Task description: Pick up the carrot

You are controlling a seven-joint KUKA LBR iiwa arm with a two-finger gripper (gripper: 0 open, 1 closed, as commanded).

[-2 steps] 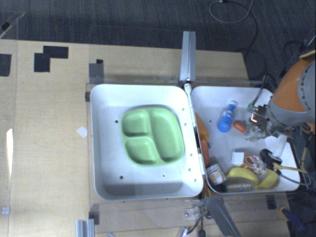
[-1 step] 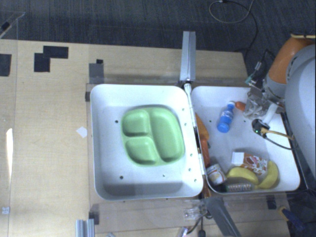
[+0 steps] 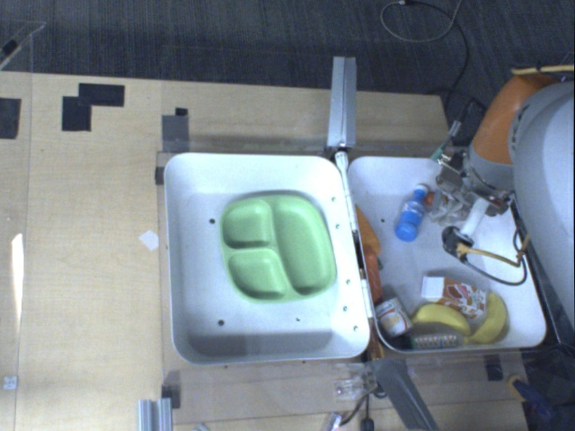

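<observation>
My pincer point(image 3: 456, 197) hovered beside the bottle point(image 3: 411, 215), its opening impossible for me to tell, well apart from the carrot point(image 3: 367, 251) lying against the bin wall point(image 3: 352, 196).

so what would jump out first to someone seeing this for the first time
The bright green divided plate in the middle of the left bin grabs the eye first. Next, the arm's claw hangs over the right bin beside a blue bottle, while the carrot lies along that bin's left wall.
</observation>
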